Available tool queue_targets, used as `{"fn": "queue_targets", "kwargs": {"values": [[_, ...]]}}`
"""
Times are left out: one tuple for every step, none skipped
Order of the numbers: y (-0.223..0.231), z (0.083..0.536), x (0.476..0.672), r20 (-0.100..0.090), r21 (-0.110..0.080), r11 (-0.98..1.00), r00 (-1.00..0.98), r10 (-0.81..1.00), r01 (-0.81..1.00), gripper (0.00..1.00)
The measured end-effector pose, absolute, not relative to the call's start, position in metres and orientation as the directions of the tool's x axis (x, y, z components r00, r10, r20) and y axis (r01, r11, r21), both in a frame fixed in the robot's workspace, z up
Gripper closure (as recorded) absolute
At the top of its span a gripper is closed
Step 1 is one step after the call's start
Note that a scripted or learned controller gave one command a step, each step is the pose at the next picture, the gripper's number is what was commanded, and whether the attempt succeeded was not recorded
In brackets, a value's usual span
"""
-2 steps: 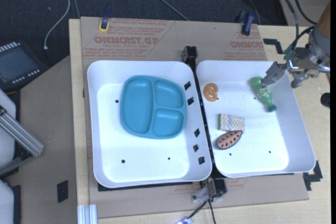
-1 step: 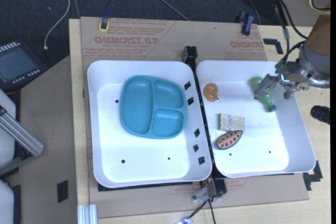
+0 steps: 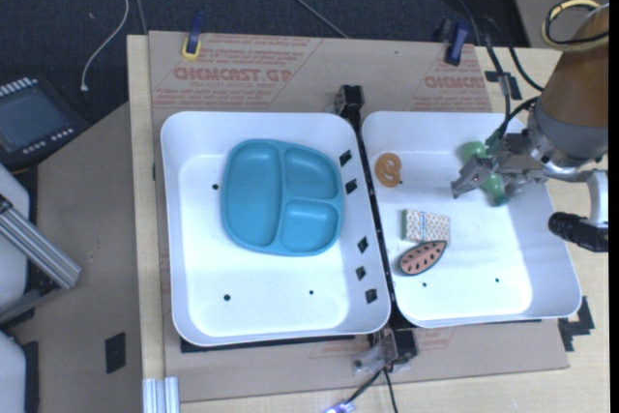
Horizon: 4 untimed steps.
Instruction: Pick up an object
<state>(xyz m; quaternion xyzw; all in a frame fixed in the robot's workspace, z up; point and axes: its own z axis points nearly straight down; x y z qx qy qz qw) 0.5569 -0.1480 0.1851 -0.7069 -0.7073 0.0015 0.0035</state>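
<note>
blue tray (image 3: 280,196), white bins (image 3: 193,237), green object (image 3: 495,185)

The jaws partly cover a green object (image 3: 481,167), and the arm (image 3: 578,102) runs off the right edge.

One fixed camera looks down from above the counter (image 3: 290,73) at a slant — far enough off to take in both white bins, the left bin (image 3: 193,237) and the right bin (image 3: 527,276) — with the arm (image 3: 580,102) entering at the right edge.
</note>
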Motion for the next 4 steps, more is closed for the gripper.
{"fn": "queue_targets", "kwargs": {"values": [[-0.146,0.122,0.559,0.003,-0.008,0.000,0.000,1.000,1.000,0.00],[-0.146,0.137,0.561,0.001,0.001,0.000,0.000,1.000,1.000,1.00],[-0.150,0.190,0.552,-0.001,0.005,-0.001,0.001,1.000,1.000,1.00],[-0.154,0.255,0.554,-0.002,0.009,0.001,-0.001,1.000,1.000,1.00]]}}
